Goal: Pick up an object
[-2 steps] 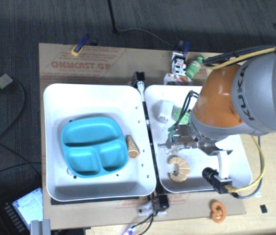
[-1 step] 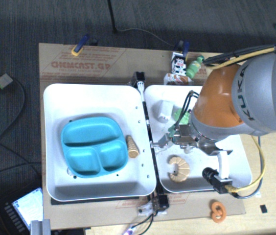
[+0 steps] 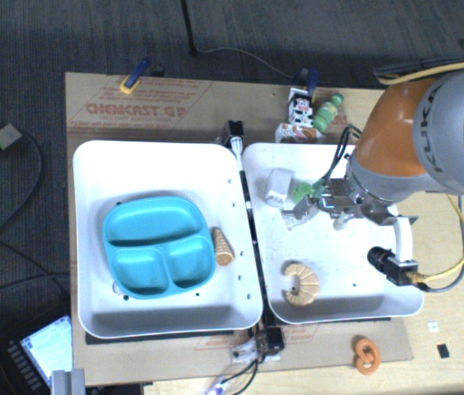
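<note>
where it hangs, hand touches right bin.

In the right bin, a tan curled croissant lies flat near the front wall. Toward the back of that bin, a small pale block rests tilted, with a green piece just beside it. In the left bin, a blue divided plate lies flat, and a tan ridged cone touches its right edge.

Even bright overhead light, soft shadows, slightly low-res
</note>
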`<state>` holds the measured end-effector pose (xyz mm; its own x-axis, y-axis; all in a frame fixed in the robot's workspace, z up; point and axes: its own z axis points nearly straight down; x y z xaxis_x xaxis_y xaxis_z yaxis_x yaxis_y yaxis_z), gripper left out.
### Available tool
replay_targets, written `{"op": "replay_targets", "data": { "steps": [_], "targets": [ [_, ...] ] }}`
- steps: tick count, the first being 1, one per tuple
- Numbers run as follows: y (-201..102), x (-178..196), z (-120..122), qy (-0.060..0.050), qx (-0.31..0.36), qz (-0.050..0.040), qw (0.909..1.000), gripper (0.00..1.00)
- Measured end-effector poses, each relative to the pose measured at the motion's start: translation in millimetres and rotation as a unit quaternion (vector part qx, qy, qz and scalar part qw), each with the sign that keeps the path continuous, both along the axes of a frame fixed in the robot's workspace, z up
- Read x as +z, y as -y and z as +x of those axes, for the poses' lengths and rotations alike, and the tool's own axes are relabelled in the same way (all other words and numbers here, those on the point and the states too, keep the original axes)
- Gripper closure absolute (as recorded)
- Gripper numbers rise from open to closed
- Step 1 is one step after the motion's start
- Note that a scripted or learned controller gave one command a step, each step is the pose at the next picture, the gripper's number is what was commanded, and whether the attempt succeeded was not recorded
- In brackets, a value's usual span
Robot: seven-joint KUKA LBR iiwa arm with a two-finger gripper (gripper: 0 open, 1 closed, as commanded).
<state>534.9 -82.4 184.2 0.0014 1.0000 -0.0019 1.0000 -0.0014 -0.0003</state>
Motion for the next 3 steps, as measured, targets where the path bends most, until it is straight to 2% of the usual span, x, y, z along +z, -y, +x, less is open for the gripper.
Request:
{"op": "replay_targets", "data": {
  "steps": [1, 2, 3],
  "targets": [
    [23.6, -92.8, -9.7, 0.001, 0.0, 0.0005, 1.0, 0.0],
    [14.2, -95.6, -47.2, 0.008, 0.0, -0.0019, 1.0, 0.0],
    [15.4, -85.6, -47.2, 0.007, -0.001, -0.0026, 1.0, 1.0]
  ]
}}
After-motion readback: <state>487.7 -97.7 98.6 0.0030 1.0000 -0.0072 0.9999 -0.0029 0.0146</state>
